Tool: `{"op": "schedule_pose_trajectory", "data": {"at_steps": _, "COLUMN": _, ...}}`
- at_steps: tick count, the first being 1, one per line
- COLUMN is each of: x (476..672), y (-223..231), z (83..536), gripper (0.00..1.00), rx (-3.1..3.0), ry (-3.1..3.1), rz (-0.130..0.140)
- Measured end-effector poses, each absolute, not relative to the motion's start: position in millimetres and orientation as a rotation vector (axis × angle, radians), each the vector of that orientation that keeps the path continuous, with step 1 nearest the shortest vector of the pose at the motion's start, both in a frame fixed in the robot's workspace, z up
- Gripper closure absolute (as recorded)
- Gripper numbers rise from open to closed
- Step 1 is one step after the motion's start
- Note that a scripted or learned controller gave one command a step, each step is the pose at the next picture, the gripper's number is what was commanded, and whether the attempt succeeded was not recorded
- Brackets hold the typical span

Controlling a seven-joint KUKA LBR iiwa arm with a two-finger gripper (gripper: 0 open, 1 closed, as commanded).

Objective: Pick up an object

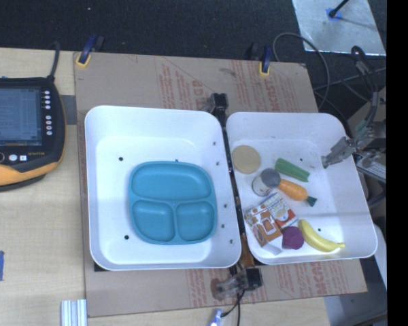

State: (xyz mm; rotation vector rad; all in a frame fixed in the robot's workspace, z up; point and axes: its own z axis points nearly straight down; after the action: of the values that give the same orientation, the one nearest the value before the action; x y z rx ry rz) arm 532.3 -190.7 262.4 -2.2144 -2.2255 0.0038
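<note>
The right bin [340, 202] holds a tan round disc [246, 159], a small grey can [269, 180], a green pepper-like piece [292, 169], an orange carrot [294, 191], a red-and-white carton [268, 221], a purple piece [293, 238] and a yellow banana [320, 238]. My gripper [334, 156] pokes in over the bin's right rim, above bare floor, well to the right of the green piece. Nothing sits between its fingers. Whether they stand apart is too small to judge.
The left bin [109, 182] carries a blue sectioned plate [171, 202]. A teach pendant [20, 131] lies at the bench's left edge. Clamps [264, 62] pin the cardboard at the back, and cables [306, 53] run off at the upper right.
</note>
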Motion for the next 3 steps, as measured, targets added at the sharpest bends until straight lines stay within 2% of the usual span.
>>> {"op": "schedule_pose_trajectory", "data": {"at_steps": 1, "x": 574.8, "y": -140.4, "z": 161.0, "gripper": 0.0, "rx": -2.211, "ry": -2.226, "rz": 0.007}}
{"op": "schedule_pose_trajectory", "data": {"at_steps": 2, "x": 572.6, "y": -141.8, "z": 122.3, "gripper": 0.0, "rx": -2.217, "ry": -2.224, "rz": 0.002}}
{"op": "schedule_pose_trajectory", "data": {"at_steps": 3, "x": 559.6, "y": -121.5, "z": 91.4, "gripper": 0.0, "rx": -2.212, "ry": -2.227, "rz": 0.006}}
